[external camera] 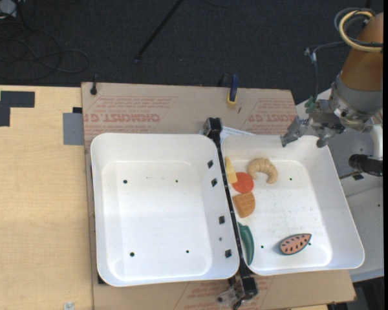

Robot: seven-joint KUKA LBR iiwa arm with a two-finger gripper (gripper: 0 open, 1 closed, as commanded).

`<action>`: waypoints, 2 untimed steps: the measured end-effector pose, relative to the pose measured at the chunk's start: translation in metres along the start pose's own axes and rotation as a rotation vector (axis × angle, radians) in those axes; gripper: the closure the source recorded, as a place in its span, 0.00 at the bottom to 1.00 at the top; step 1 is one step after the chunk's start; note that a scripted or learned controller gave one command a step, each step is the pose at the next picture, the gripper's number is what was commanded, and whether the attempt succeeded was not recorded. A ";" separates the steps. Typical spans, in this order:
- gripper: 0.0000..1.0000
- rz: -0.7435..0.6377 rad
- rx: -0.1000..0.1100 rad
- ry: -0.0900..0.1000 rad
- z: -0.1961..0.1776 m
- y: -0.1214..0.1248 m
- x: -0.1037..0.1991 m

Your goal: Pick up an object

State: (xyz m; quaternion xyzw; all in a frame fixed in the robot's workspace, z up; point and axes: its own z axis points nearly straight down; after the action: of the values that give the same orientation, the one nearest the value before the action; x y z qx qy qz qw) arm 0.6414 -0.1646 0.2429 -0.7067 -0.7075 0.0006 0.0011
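Observation:
The right bin (339, 202) holds several toy foods. A tan croissant (264, 169) lies near its far side, with a red tomato (244, 183) and a thin yellow piece (229, 171) to its left against the divider. Below them sit an orange waffle-like piece (244, 204) and a dark green piece (246, 243). A watermelon slice (294, 243) rests near the front. My gripper (306, 137) hangs over the bin's far right corner, up and to the right of the croissant. It is open, with nothing between its fingers.
The left bin (110, 173) sits beside the right one, joined by black clips (213, 131) along the shared rim. Both rest on a cardboard sheet (149, 112) with a blue and yellow clamp (233, 95) at its far edge. A wooden bench surface (32, 199) lies to the left.

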 end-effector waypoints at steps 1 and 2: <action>0.00 0.000 0.010 0.003 0.137 -0.021 0.028; 0.00 -0.003 -0.002 -0.001 0.155 0.004 0.025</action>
State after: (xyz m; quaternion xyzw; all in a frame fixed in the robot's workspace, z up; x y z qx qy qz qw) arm 0.6450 -0.1397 0.0876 -0.7057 -0.7085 -0.0001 0.0001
